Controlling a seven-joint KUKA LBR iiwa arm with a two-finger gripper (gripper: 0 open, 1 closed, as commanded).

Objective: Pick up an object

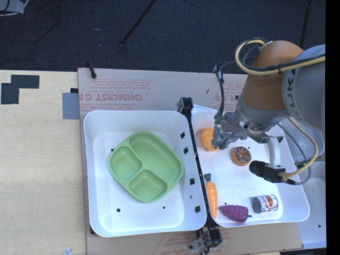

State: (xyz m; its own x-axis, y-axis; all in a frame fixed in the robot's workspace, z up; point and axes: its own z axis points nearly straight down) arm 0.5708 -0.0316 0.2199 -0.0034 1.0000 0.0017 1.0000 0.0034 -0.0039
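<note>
Grey fingers [219, 141] by orange fruit [207, 139] in rt bin [297, 209], grip state unclear

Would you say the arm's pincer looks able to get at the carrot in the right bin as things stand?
Probably yes: the carrot lies uncovered by the divider, with the pincer above the orange fruit nearby and nothing between them.

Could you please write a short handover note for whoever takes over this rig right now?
Gripper: low in the right bin, beside the orange ball; I cannot tell whether it grips anything.
Right bin also holds a donut, carrot, purple grapes and a small can.
Left bin holds the green tray.
Done: nothing visibly lifted.
Left: grasp and lift one object.
</note>
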